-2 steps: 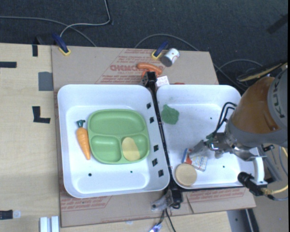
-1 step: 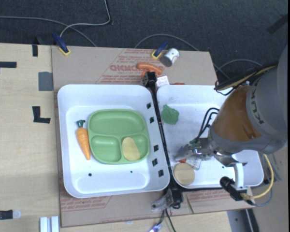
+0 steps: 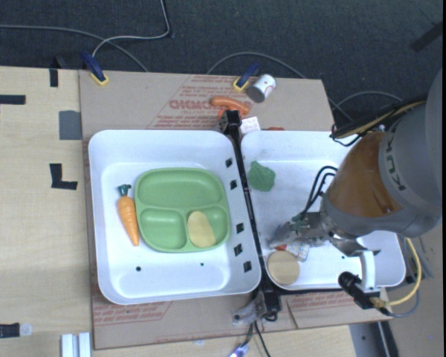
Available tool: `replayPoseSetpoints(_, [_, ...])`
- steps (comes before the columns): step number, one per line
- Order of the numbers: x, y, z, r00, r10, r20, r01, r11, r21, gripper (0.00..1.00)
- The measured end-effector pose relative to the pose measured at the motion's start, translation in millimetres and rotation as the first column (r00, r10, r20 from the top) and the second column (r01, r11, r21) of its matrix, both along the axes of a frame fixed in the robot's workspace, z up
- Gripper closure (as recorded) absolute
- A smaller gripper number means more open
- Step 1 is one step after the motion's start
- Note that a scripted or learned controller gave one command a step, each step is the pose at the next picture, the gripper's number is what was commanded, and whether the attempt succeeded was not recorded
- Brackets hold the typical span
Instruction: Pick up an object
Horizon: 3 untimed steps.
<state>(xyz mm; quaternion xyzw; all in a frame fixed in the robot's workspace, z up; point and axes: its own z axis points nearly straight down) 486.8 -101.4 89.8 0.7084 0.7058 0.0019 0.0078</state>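
In the right bin (image 3: 372,146), my gripper (image 3: 296,236) hangs low near the front left corner. A round tan object (image 3: 285,268) lies just in front of it, touching or nearly touching the gripper's tip. A small green object (image 3: 262,177) rests farther back, near the divider between the bins. The left bin (image 3: 108,270) holds a green divided plate (image 3: 180,190) with a pale yellow piece (image 3: 201,230) in its front right compartment. An orange carrot (image 3: 128,218) lies left of the plate.
The grey arm with its orange band (image 3: 372,184) covers the right half of the right bin. Clamps and a small white cylinder (image 3: 260,87) sit on the cardboard behind the bins. Black clips line the divider (image 3: 239,192).
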Motion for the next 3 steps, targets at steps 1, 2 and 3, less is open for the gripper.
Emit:
replayPoseSetpoints(1, [58.3, 6.0, -3.6, 1.000, 0.005, -0.008, -0.005, 1.000, 0.007, 0.00])
replayPoseSetpoints(2, [24.7, 1.2, -3.5, 1.000, 0.004, -0.008, -0.004, 1.000, 0.006, 0.00])
replayPoseSetpoints(3, [25.0, 0.8, 6.2, 1.000, 0.004, -0.008, -0.004, 1.000, 0.005, 1.00])
